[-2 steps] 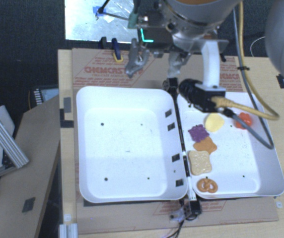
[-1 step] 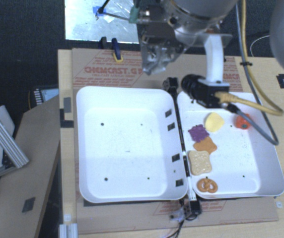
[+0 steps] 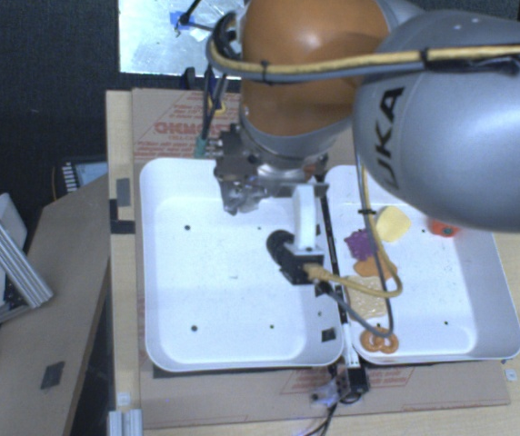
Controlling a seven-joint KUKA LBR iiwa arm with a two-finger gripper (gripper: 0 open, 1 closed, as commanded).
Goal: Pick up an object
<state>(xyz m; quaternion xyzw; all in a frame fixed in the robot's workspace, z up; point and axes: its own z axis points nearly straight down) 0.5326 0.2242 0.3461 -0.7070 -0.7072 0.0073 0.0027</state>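
Observation:
My gripper [image 3: 235, 194] hangs over the far part of the left bin [image 3: 174, 271], seen from above as a grey metal block under the orange wrist band. Nothing shows beneath it but the bin's white floor. The loose objects lie in the right bin [image 3: 478, 316]: a yellow piece [image 3: 393, 223], a purple piece [image 3: 360, 242], an orange piece [image 3: 366, 267] just below the purple one, an orange ring-shaped piece [image 3: 379, 341] near the front wall, and a small red-orange piece [image 3: 442, 229] partly under the arm.
The big grey arm link [image 3: 451, 116] covers the far right of the right bin. A yellow cable [image 3: 369, 289] loops over the divider between the bins. Cardboard [image 3: 165, 125] lies under both bins, and an aluminium rail [image 3: 5, 252] stands at the left.

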